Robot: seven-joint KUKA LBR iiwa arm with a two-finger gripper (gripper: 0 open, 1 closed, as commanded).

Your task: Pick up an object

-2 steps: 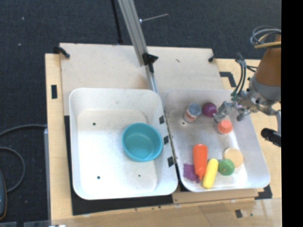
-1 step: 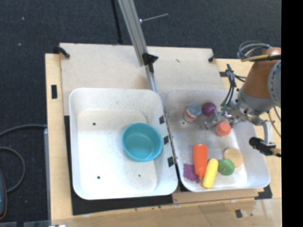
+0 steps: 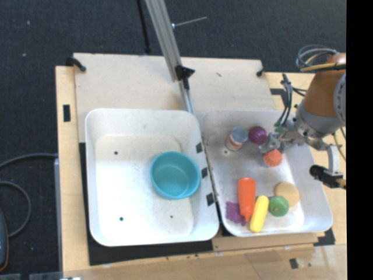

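Dark carpet was seen around a pale wooden surface (image 3: 116,80) on which two shallow white bins were set side by side. Nearest the camera, in the right bin (image 3: 317,214), a yellow banana-shaped toy (image 3: 259,213) was laid tilted, touching an upright-lying orange cylinder (image 3: 246,195) on its left and a green ball (image 3: 278,206) on its right. A purple scrap (image 3: 234,212) was tucked against the lower end of the orange cylinder, by the bin's left wall. A tan rounded piece (image 3: 287,192) was found just behind the green ball, touching it. In the left bin (image 3: 116,214), a teal bowl (image 3: 175,175) was placed open side up, near that bin's right wall.

Farther back in the right bin, a small orange ball (image 3: 272,158) was seen directly under the claw (image 3: 274,147); whether the ball was clamped between the fingers, or how the fingers stood, could not be told from this angle. A dark purple ball (image 3: 257,135) was set just left of the claw, and a small blue-and-peach cup-like item (image 3: 236,139) beside that. The grey arm with its orange band (image 3: 320,95) was reached in from the right. Beyond the bins, a slanted metal post (image 3: 166,34) was mounted on the surface.
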